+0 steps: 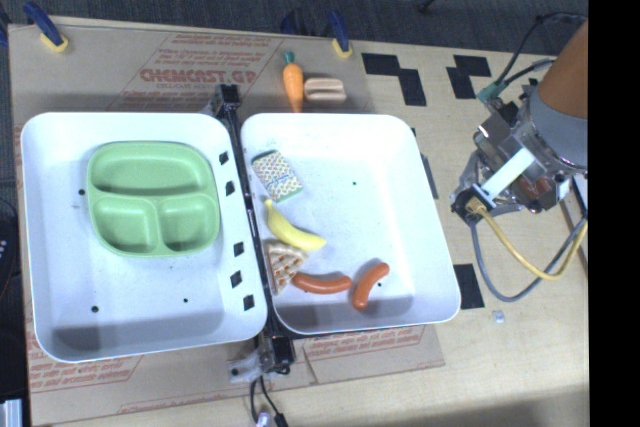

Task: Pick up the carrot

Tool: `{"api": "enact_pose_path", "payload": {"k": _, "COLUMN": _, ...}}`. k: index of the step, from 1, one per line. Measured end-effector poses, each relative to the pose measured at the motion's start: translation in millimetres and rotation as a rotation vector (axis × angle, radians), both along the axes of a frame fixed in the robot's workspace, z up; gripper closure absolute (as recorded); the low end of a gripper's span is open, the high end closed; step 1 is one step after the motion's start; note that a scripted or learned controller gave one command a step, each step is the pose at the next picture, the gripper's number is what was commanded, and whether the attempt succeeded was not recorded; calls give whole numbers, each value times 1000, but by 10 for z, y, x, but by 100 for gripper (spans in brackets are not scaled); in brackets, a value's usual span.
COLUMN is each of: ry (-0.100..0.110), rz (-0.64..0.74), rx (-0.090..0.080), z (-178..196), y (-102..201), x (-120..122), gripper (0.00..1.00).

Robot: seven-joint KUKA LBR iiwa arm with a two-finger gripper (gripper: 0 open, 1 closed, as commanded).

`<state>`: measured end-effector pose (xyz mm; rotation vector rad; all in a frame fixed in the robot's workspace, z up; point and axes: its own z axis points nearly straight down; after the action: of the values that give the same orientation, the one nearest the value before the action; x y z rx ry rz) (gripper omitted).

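Note:
The orange carrot (292,84) with its green top lies on the cardboard just behind the right bin (420,215), outside both bins. It points toward the bin's back rim. My gripper (521,177) hangs over the bench to the right of the right bin, far from the carrot. Nothing shows in its grasp.
A small bun-like toy (324,91) sits right beside the carrot. The right bin holds a patterned packet (277,175), a banana (291,229), a waffle (283,267) and two sausages (320,283) (369,282). A green divided plate (153,197) rests in the left bin (50,245).

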<state>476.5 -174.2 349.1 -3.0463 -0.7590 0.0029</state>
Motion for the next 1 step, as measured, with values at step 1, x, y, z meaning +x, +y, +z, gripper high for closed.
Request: {"api": "enact_pose_path", "payload": {"k": 1, "ry": 0, "rz": 21, "rx": 0, "z": 304, "y": -366, "x": 0, "gripper": 100}}
